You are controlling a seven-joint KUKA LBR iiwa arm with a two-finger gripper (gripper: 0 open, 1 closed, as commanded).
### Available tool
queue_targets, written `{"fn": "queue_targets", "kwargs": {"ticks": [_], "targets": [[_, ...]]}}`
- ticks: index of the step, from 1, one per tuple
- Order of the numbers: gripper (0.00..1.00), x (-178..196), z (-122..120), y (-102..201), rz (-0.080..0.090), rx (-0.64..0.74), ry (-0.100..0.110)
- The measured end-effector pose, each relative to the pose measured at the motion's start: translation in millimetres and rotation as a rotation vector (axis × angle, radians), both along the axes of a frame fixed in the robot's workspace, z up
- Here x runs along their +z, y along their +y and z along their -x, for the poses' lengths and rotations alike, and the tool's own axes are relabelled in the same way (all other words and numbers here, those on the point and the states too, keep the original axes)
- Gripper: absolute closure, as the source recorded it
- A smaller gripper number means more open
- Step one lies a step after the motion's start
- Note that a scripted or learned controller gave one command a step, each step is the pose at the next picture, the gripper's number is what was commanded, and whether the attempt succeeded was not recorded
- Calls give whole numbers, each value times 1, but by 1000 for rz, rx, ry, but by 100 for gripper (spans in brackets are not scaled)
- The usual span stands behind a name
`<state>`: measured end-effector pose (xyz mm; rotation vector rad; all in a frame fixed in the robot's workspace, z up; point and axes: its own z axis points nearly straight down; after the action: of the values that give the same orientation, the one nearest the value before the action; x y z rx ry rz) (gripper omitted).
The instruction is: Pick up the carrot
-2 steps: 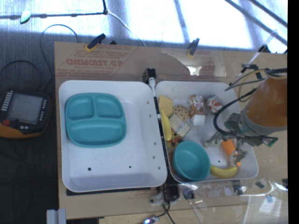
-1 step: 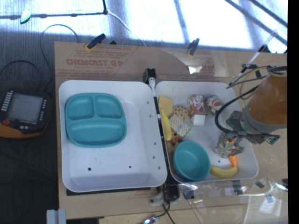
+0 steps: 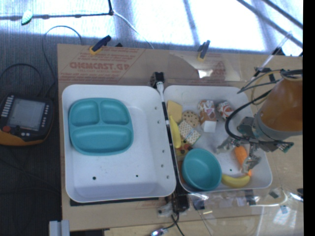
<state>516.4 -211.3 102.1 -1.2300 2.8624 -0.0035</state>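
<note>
While the gripper (image 3: 241, 154) hangs over the right bin (image 3: 263, 181), its spread fingers straddle the carrot (image 3: 240, 155) (grasp unconfirmed).

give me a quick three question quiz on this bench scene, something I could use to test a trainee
1. True or false: the teal divided plate lies in the same bin as the carrot.
2. Which item lies right next to the teal bowl, along the near wall of the right bin? A) a cracker B) a banana C) a white cube
3. Fill in: the gripper is down over the ____ bin.

Key
1. False: the plate lies in the left bin, the carrot in the right one.
2. B: the banana lies beside the bowl.
3. Right.
</note>
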Motion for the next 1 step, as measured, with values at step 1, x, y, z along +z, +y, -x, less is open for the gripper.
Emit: {"fn": "queue_targets", "kwargs": {"ticks": [1], "targets": [[100,9,-2,1,0,0,-2]]}}
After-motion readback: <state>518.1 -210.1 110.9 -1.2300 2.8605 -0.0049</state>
